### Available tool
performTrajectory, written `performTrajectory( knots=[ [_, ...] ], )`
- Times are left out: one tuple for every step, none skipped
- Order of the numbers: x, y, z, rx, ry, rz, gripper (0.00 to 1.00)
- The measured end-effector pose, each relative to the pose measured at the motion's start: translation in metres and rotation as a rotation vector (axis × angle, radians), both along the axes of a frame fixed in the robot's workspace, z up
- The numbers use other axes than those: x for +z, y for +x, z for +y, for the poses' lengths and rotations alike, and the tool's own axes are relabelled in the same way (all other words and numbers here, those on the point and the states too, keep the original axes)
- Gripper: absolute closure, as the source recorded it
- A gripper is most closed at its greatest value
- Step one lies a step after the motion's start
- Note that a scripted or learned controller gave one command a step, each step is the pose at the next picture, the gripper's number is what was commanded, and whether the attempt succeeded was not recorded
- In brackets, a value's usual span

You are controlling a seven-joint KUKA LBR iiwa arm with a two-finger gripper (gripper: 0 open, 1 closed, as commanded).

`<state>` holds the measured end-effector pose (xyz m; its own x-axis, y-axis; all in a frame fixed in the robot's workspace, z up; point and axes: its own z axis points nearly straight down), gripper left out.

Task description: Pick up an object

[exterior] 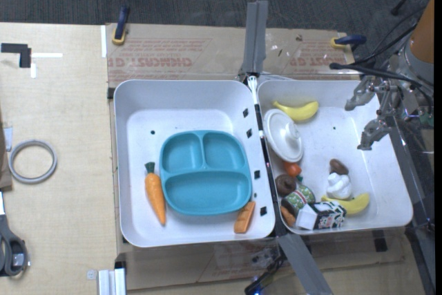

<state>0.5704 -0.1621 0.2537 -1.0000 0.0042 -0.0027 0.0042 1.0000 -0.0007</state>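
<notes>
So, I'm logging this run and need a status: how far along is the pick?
Nothing looks done yet. The tool hangs at the right bin's right edge with nothing visibly between its fingers. The two yellow bananas, round white lid and small printed carton lie in that bin; the long orange carrot lies beside the blue divided plate. Reaching, gripping and lifting remain.

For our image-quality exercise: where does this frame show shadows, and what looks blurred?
Camera view: even overhead light; soft shadows under the blue plate and carrot in the left bin; the gripper looks slightly soft at the right bin's edge.
</notes>
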Motion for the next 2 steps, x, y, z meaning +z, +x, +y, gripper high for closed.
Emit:
performTrajectory(
  knots=[
    [-0.113,0.055,0.030,-0.045,0.001,0.001,0.00],
    [-0.154,0.069,0.057,-0.204,-0.006,-0.002,0.00]
  ],
)
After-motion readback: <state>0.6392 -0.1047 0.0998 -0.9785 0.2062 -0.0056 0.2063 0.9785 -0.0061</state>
